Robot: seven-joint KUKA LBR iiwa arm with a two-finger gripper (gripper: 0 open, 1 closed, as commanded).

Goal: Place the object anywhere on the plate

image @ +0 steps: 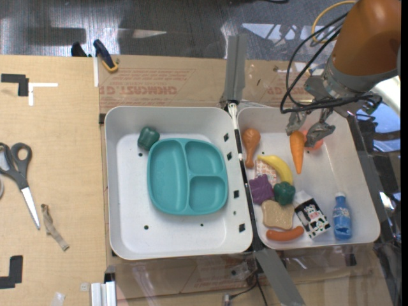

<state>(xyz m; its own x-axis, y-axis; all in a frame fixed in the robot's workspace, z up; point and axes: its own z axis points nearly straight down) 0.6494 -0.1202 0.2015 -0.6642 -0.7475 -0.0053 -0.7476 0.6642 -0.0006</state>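
The carrot [297, 152] hangs point down over the right bin [360, 171], with its top pinched between the fingers of the gripper [307, 130]. The teal plate [188, 176] sits in the left bin [124, 190], well apart from the carrot. Under the carrot lie a banana [276, 167] and a chicken leg [250, 143].

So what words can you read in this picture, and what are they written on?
Cardboard sheet behind the bins: red print, upside down and mirrored from this view; the big word looks like "CHEMICAL", but I can't be sure.
Blue bottle: label too small to read.
Black-and-white carton: markings too blurred to read.
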